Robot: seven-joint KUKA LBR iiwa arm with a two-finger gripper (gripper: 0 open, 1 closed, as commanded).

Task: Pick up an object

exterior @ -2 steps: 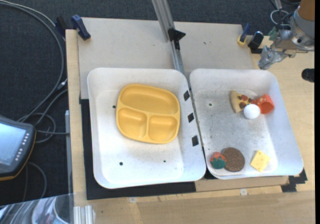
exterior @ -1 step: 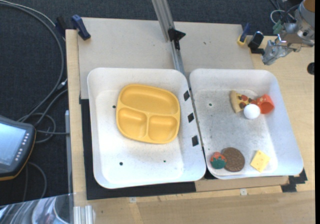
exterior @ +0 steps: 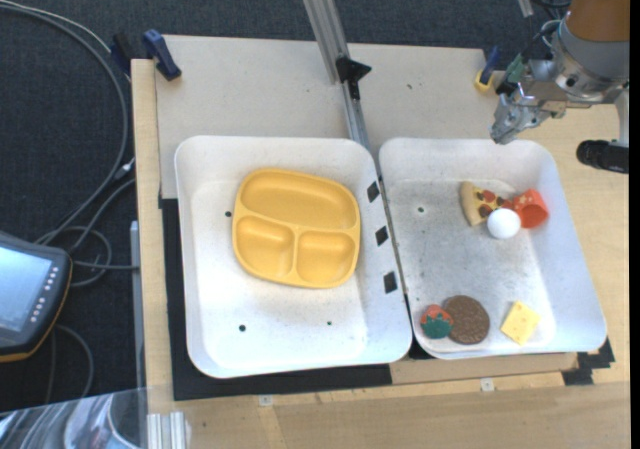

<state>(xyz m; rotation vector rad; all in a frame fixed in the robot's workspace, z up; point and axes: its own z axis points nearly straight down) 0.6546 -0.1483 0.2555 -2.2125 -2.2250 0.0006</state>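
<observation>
**Claw above the right bin's far rim, nothing held**

Camera view: I see the claw (exterior: 507,127) hanging over the right bin (exterior: 570,237), whether spread or closed I cannot tell. The white ball (exterior: 503,224) lies below it, toward me, touching the pizza slice (exterior: 477,202) and red cup (exterior: 532,208).

Two white bins (exterior: 200,337) (exterior: 570,267) sit side by side. One holds one yellow divided plate (exterior: 296,227). The other holds six small toy foods (exterior: 466,319).

Gripper (exterior: 507,129) hangs over far rim of right bin (exterior: 560,267). Below it, inside: pizza slice (exterior: 472,202), ball (exterior: 503,224), cup (exterior: 531,208). Farther toward cam: cookie (exterior: 466,319), cheese wedge (exterior: 519,322). Well left: tray (exterior: 296,227) in left bin (exterior: 200,237).
</observation>
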